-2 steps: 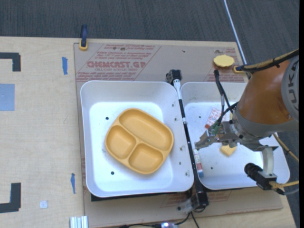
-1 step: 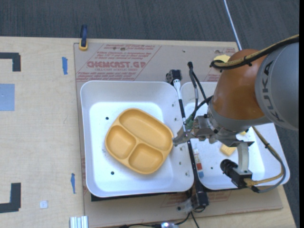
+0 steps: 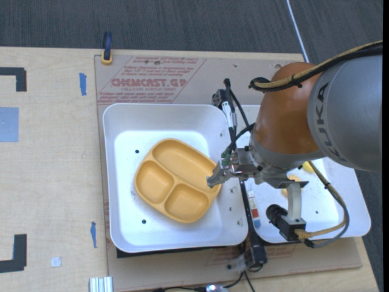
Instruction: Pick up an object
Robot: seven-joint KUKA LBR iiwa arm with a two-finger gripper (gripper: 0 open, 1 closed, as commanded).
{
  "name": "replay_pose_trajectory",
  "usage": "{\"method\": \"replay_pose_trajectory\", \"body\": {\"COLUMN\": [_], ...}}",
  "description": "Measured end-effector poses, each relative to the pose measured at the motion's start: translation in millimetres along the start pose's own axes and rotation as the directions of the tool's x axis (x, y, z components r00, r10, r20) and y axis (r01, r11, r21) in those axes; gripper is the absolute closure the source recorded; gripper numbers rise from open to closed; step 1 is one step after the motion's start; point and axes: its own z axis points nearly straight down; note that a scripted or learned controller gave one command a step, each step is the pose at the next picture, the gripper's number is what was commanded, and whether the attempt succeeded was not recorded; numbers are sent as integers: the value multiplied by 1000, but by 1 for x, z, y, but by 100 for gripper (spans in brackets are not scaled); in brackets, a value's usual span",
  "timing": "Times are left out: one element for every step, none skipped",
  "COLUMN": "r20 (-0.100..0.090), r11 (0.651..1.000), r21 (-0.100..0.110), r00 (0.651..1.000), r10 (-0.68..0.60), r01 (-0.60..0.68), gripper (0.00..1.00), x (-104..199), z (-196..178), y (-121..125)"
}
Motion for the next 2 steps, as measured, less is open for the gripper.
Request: {"method": "replay_pose_trajectory", "body": {"r20": [0,0], "r11": [1000,1000], "r21": [3,2], "r00": [1000,1000], "r10": [3,2], "r01": [-3,-2], "gripper": [100,100], "x": [-62,-109], "z": [33,33], "y": [-2,-2]}}
